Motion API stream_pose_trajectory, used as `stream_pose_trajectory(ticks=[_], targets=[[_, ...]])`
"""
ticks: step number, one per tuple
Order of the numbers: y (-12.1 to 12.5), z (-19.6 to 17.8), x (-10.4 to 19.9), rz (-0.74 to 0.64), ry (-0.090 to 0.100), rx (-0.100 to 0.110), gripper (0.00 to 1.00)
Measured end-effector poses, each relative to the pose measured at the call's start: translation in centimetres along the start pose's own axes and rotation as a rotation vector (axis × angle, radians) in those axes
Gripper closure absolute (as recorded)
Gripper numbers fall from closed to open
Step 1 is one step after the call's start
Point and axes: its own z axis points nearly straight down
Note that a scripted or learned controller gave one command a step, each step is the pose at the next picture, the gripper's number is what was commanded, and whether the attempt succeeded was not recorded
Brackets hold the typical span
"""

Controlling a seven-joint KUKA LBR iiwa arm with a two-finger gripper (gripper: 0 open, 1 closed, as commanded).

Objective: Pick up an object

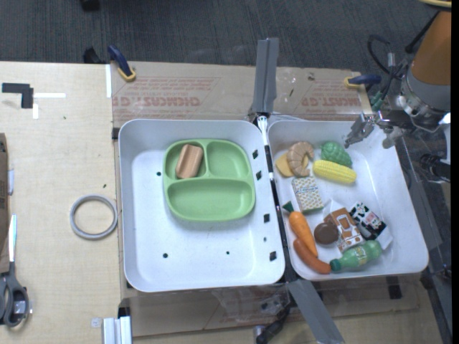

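My gripper (372, 132) hangs open over the far right corner of the right bin (405, 192), with nothing between its fingers. Below and left of it lie a green broccoli (335, 152), a yellow corn cob (335, 171) and a croissant (300, 157). Nearer the front are a patterned cracker block (308, 194), an orange carrot (302, 230), a brown cookie (325, 233), a small carton (347, 228), a black-and-white piece (368, 221) and a green bottle (356, 256). In the left bin (143, 249), a green divided plate (210, 180) holds a bread roll (189, 160).
A grey post (266, 74) rises at the back between the bins. A tape ring (94, 216) and scissors (12, 296) lie on the wooden bench to the left. Blue clamps (122, 62) sit at the cardboard's back corners.
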Motion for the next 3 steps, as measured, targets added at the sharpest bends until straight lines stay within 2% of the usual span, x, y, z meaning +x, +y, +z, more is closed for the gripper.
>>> stream_pose_trajectory(ticks=[1,2,3], targets=[[1.0,10.5,2.1,-0.088,0.0,-0.001,0.0],[3.7,13.5,4.4,-0.188,-0.007,0.02,0.0],[3.7,13.2,4.5,-0.191,-0.005,0.017,1.0]])
